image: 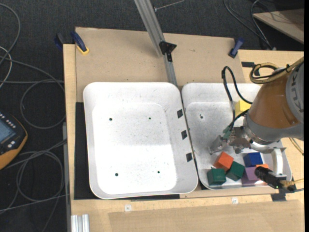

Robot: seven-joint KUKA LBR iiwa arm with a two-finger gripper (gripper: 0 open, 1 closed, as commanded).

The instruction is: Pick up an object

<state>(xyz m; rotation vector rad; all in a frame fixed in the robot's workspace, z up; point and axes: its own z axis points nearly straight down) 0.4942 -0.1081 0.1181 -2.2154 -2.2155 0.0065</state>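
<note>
The grey metal two-finger gripper (218,145) hangs low in the right-hand shallow white plastic bin (203,108), whether spread or closed I cannot tell; the small orange block (224,160) lies just beside it toward the bin's near edge, heading a cluster of green, blue and purple blocks in the near right corner.

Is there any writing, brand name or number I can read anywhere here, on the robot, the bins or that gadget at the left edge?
No text can be read anywhere.
The handheld device at the left edge has a lit screen, but it is too small and blurred to read.
The black marks on the left bin and right bin are plain dots, not characters.
The robot arm shows no readable label.
</note>
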